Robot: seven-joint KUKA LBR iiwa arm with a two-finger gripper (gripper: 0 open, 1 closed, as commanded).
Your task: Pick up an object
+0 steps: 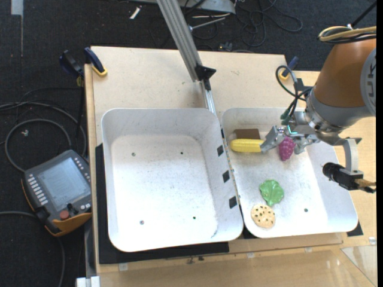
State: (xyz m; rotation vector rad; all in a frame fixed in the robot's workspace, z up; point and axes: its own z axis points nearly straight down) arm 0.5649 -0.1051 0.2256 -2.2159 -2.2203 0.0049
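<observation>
My gripper (286, 141) hangs over the far part of the right bin (335, 217), at the end of the grey and orange arm reaching in from the right. A purple grape bunch (286, 149) sits between its two fingers, which are shut on it. Just left of it lies a yellow corn cob (246, 145), with a brown block (246, 134) behind the cob. Nearer the front of the same bin lie a green leafy piece (271, 192) and a tan cookie (263, 215).
The left bin (119, 124) stands beside the right one, their rims meeting at the middle. A slanted metal rail (182, 34) runs down to the divide. A teach pendant (58, 187) lies on the floor at left.
</observation>
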